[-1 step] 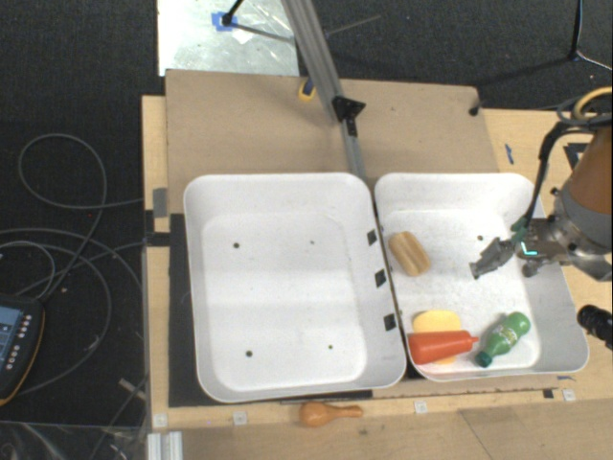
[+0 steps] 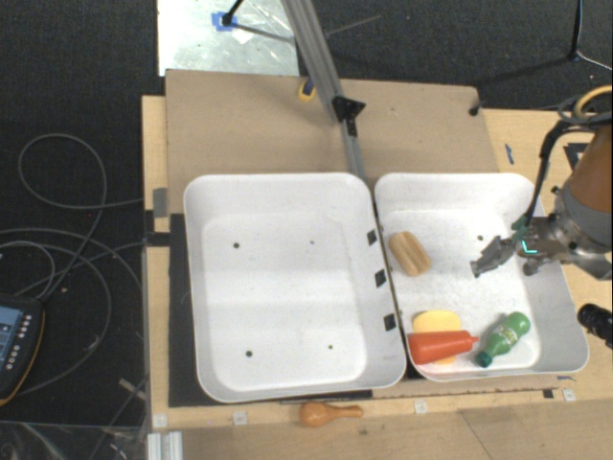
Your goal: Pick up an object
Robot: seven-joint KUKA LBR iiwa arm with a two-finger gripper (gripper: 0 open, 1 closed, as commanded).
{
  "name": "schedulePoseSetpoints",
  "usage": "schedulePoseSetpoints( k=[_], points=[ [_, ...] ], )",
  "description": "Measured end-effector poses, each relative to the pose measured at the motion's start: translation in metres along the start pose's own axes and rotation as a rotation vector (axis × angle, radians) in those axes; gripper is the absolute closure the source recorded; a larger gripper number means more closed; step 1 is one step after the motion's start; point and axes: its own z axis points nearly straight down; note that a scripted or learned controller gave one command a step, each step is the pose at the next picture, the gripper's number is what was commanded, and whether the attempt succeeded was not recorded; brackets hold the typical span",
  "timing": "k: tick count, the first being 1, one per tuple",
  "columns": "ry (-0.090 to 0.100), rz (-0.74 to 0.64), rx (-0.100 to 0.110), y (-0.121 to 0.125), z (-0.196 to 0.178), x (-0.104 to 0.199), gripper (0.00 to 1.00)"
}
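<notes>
Tan pear-shaped gourd [image 2: 330,412]; ridged bread loaf [image 2: 409,253] beyond.

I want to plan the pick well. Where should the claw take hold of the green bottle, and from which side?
Grip the green bottle across its wide body, coming from above. It lies flat and diagonal, cap end near the orange carrot-like toy, so the upper right end looks freer.

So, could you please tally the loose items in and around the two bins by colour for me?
Tan: 1, bread-like piece in the right bin
Yellow: 1, rounded item
Orange-red: 1, carrot-like item
Green: 1, bottle
Orange-brown: 1, pear-shaped item on the bench, in front of the left bin
Total: 5
</notes>
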Motion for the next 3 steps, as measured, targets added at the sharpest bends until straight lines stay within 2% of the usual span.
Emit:
schedulePoseSetpoints(
  k=[1, 3],
  points=[
    [0.001, 0.002, 0.006, 0.005, 0.058, 0.008, 0.00],
    [0.001, 0.003, 0.005, 0.002, 0.150, 0.006, 0.00]
  ],
)
